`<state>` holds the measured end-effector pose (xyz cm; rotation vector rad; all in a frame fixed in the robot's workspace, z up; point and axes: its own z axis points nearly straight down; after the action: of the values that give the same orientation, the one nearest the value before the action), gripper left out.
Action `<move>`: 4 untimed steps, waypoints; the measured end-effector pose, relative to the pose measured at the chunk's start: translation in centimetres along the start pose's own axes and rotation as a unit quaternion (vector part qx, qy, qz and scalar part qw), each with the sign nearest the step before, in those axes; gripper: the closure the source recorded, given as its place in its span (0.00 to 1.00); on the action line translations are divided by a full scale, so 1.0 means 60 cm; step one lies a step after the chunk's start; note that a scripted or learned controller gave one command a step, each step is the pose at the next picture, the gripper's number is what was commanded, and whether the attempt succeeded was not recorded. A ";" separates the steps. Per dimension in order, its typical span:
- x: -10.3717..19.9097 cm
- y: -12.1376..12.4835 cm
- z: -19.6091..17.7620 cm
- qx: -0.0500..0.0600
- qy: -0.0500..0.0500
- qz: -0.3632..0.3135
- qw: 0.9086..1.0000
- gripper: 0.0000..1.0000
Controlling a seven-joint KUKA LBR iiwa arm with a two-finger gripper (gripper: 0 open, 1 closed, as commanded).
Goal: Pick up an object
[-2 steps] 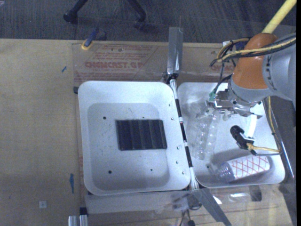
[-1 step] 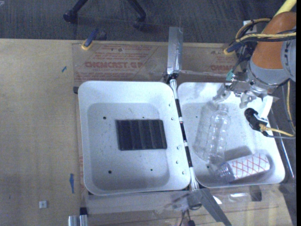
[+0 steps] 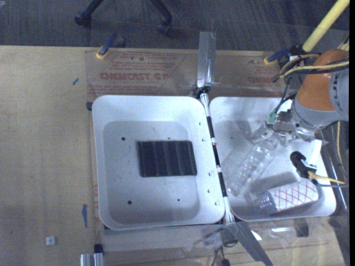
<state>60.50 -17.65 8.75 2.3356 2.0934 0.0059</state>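
A clear plastic bottle [image 3: 252,162] lies slantwise in the right bin [image 3: 236,112], its upper end pointing to the back right. My gripper [image 3: 279,128] hangs low in that bin, right at the bottle's upper end, under the grey wrist with the orange band. The wrist hides whether anything is between the gripper's tips. A white packet with a red criss-cross pattern [image 3: 293,195] lies at the bin's front right. In the left bin [image 3: 111,115] a dark ridged rectangular pad [image 3: 166,158] lies flat in the middle.
A thin divider rail [image 3: 213,148] runs between the two bins. Clamps and a clear sheet [image 3: 144,73] line the bench behind them. Bare wooden bench [image 3: 44,148] stretches to the left.
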 end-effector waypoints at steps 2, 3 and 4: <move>-0.071 -0.036 -0.020 -0.002 0.001 -0.083 0.997 1.00; -0.066 -0.036 -0.020 -0.001 0.004 -0.085 0.996 0.00; -0.068 -0.034 -0.037 -0.003 0.002 -0.084 0.996 1.00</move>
<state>58.00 -21.49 10.98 2.1504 2.2791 0.0159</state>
